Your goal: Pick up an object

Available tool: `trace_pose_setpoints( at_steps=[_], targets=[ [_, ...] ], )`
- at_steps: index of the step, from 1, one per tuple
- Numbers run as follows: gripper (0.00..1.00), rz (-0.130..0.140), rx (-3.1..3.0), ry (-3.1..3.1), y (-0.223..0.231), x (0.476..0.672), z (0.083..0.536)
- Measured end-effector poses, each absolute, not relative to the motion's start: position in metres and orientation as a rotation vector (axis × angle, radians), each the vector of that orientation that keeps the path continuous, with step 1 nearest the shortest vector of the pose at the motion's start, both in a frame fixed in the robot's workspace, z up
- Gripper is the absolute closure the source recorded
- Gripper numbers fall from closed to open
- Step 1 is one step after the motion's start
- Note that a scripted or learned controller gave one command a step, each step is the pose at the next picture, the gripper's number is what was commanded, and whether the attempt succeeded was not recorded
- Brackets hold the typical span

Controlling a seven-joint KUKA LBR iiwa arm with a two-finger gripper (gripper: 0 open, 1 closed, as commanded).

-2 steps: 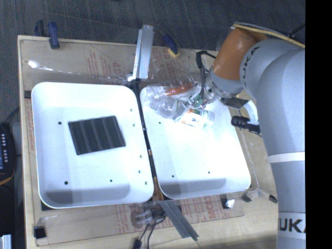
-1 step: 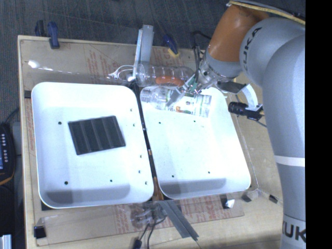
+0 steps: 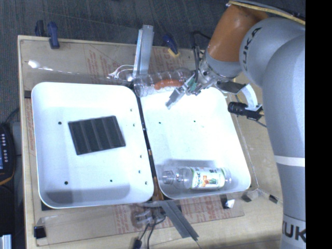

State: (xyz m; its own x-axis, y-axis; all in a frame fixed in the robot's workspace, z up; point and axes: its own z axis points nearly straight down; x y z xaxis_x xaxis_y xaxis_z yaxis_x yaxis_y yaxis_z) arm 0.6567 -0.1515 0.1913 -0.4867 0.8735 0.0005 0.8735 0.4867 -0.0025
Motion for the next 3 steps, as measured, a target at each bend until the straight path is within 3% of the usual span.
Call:
trace_pose_setpoints(
  at_steps=[1, 2, 3],
  targets=[
    [0.0, 0.004, -1.927, -2.475, -0.133, 0.584, 0.147],
    [0.0, 0.0, -1.774, -2.594, -0.118, 0.534, 0.26],
    [0.0, 0.002, -1.78, -2.585, -0.133, 0.501, 0.092]
  ],
)
